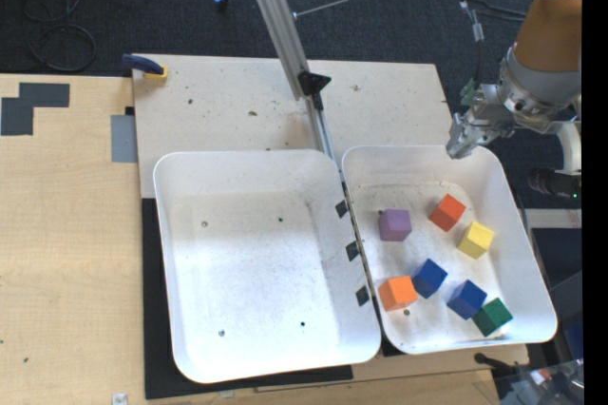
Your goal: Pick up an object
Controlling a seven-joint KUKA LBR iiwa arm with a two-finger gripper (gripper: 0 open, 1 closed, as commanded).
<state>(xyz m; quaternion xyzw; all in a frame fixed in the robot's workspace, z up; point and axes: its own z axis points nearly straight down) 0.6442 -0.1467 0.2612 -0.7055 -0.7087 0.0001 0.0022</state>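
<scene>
Seven cubes, hand perhaps over right bin's rim

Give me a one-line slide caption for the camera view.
The tool hovers over the right bin's far rim, with seven coloured cubes in that bin beside the left bin.

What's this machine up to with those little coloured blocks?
A robot arm reaches in from the right, meant to pick up an object. Its gripper sits over the far rim of the right bin, with nothing seen between its fingers. Seven blocks lie in that bin: purple, two orange, yellow, two blue and green. Nothing is picked yet.
</scene>
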